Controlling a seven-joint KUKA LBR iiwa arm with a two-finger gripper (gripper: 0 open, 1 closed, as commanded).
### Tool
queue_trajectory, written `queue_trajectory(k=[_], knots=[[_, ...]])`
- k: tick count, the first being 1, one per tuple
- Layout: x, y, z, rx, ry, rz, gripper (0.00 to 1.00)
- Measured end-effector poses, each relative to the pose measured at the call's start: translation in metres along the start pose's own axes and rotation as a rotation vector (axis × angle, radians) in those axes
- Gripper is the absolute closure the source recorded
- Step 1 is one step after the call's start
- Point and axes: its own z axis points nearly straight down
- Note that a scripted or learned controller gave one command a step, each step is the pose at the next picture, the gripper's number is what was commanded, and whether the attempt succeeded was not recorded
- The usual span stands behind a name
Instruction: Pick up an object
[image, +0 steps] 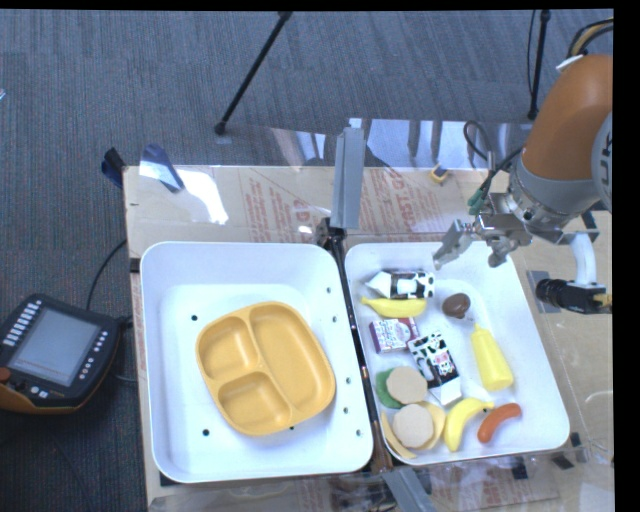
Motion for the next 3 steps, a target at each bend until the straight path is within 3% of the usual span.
queue_trajectory(k=[1, 2, 3], knots=[[0.032, 0.016, 0.048, 0.004, 0.0, -0.053, 0.0], [0.027, 0.011, 0.161, 0.011, 0.001, -0.028, 0.0], [0.026, 0.014, 0.147, 0.005, 0.002, -0.026, 1.0]])
